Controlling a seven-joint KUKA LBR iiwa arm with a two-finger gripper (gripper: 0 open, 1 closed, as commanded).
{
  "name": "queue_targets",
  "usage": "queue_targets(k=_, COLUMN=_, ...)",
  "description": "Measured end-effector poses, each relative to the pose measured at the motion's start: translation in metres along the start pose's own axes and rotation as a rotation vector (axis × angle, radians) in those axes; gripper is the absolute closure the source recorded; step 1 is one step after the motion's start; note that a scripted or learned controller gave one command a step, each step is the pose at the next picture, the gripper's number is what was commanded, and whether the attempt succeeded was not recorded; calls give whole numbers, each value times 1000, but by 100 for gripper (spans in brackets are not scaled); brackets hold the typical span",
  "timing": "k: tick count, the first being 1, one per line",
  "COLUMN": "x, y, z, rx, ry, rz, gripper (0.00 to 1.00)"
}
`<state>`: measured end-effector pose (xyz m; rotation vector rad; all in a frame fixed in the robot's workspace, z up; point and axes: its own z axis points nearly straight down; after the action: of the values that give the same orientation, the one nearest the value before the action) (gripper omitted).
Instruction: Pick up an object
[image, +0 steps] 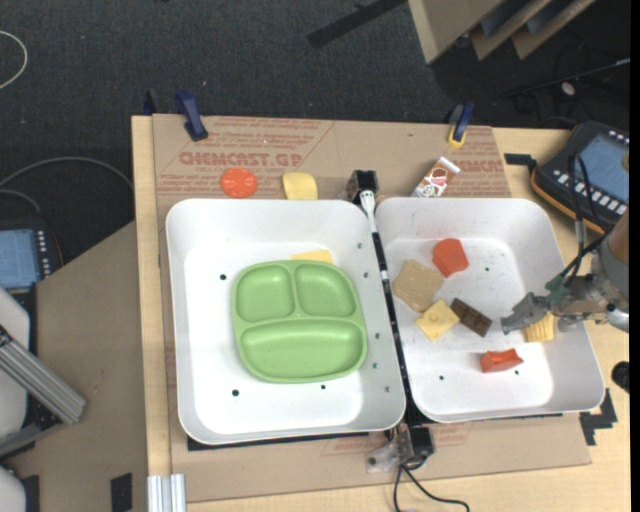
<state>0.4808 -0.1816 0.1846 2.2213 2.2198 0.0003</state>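
Red block (500, 360) lies nearest in the right bin (570, 385), just below the claw (527, 320).

Grey claw hangs over a small yellow piece (541, 330) at the bin's right side; whether it grips anything cannot be told. Tan (416, 284), yellow (437, 321) and brown (471, 317) blocks crowd together leftward, so a descent might nudge neighbours or close on nothing. Arm is cut off at right.

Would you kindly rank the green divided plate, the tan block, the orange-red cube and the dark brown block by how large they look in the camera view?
1. Green divided plastic plate, by far the largest.
2. Tan block.
3 and 4. Orange-red cube and dark brown block: these look about alike, so I would not rank one above the other.
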Motion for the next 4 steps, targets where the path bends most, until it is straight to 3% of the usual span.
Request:
queue_targets(k=1, x=33, y=19, z=104, rx=1, ry=1, rz=-4, gripper=0)
queue_targets(k=2, x=37, y=-3, z=100, rx=5, ry=3, rz=0, gripper=0)
queue_targets(k=3, x=36, y=-2, z=90, rx=1, ry=0, rz=1, gripper=100)
queue_targets(k=4, x=36, y=-2, z=90, rx=2, ry=1, rz=1, gripper=0)
